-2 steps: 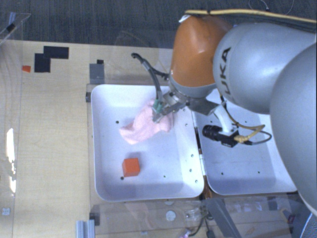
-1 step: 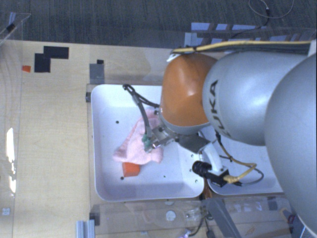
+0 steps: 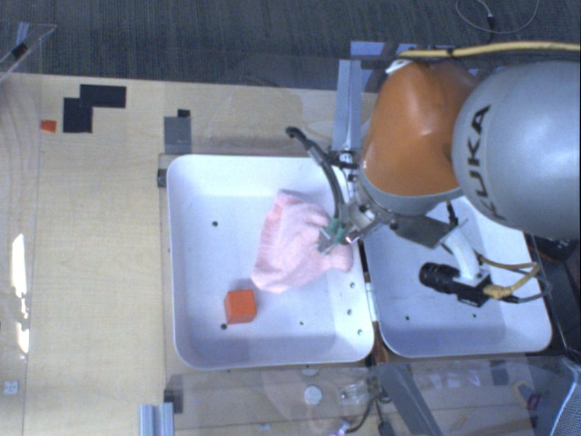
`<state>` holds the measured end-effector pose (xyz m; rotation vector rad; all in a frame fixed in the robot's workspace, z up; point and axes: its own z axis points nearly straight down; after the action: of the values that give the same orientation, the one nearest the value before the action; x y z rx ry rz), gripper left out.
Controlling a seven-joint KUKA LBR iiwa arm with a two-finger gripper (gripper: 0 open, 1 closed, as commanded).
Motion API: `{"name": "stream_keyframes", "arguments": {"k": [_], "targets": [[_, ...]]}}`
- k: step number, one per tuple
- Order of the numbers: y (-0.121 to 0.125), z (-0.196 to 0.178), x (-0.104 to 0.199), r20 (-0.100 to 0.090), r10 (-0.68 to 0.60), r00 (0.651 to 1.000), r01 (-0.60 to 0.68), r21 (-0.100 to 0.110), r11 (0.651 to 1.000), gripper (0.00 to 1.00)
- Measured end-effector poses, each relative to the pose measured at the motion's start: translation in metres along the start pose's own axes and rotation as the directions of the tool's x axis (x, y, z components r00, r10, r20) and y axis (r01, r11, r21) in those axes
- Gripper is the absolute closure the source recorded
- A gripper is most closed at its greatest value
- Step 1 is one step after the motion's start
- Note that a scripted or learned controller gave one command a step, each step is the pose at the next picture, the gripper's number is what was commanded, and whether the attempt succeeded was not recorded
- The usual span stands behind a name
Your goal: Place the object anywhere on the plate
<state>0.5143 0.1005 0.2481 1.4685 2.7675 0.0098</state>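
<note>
A small orange cube [image 3: 241, 306] lies on the floor of the left bin [image 3: 195, 243], near its front. Behind it and to the right is a pale pink plate [image 3: 289, 243], irregular in outline, reaching to the bin's right wall. My gripper [image 3: 330, 236] hangs over the plate's right edge, its tip low over or touching the pink surface. The cube sits well apart from the gripper, down and to the left. Nothing is seen held at the gripper's tip.
The right bin [image 3: 454, 321] lies under the arm's grey and orange wrist [image 3: 427, 134], which covers much of it. A black cable fitting [image 3: 449, 280] hangs above that bin. The divider between the bins [image 3: 368, 289] runs just right of the gripper.
</note>
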Motion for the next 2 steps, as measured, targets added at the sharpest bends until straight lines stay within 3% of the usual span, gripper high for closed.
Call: {"name": "stream_keyframes", "arguments": {"k": [1, 2], "targets": [[0.016, 0.085, 0.032, -0.006, -0.173, 0.985, 0.173, 0.006, 0.985, 1.0], [0.017, 0.14, 0.068, 0.004, -0.268, 0.963, 0.268, 0.005, 0.963, 1.0]]}}
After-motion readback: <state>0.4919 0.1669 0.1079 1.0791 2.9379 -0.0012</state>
